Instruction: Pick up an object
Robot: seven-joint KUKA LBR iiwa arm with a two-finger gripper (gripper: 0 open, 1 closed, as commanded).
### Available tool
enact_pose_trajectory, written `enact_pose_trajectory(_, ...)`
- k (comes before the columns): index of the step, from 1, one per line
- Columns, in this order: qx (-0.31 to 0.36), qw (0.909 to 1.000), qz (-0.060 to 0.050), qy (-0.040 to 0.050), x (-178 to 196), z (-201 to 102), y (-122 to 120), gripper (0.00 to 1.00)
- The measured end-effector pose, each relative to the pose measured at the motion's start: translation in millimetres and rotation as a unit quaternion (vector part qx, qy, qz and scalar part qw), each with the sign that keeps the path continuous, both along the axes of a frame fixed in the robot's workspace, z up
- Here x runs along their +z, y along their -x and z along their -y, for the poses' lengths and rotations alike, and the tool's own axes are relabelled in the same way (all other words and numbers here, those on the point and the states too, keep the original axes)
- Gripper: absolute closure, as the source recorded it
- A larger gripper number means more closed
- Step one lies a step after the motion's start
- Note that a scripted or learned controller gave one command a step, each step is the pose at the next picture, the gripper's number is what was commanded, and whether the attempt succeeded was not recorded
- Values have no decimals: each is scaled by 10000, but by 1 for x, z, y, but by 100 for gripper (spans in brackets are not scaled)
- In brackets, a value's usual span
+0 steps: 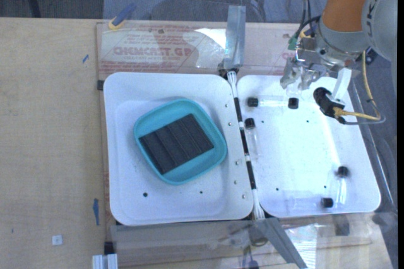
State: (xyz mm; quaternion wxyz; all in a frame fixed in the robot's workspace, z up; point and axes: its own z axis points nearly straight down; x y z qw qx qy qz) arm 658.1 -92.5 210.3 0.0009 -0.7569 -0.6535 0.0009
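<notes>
The teal dish with its dark ribbed insert lies in the left bin, well apart at 8 o'clock from the gripper over the right bin; grip state indeterminate; nothing visibly held.

Object: you have one teal dish, a shallow square with rounded corners and a raised rim.
Contents: a dark grey ridged slab lies flat inside it, with lengthwise grooves dividing its top into strips.
Pose: the dish sits flat on its base, turned at an angle so that its corners point roughly toward the bin's sides; the slab is turned the same way.
Location: you will find it in the left bin, near the middle of the floor, a little toward the divider side.
Contact: the dish rests on the bin floor, apart from all four walls.
</notes>
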Motion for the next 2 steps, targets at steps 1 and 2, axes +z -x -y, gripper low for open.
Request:
enact_pose_trajectory(1, 12, 10000, 8, 10, 10, -1, -1, 100)
enact_pose_trajectory(2, -251, 9997, 22, 9, 8, -36, -9, 100)
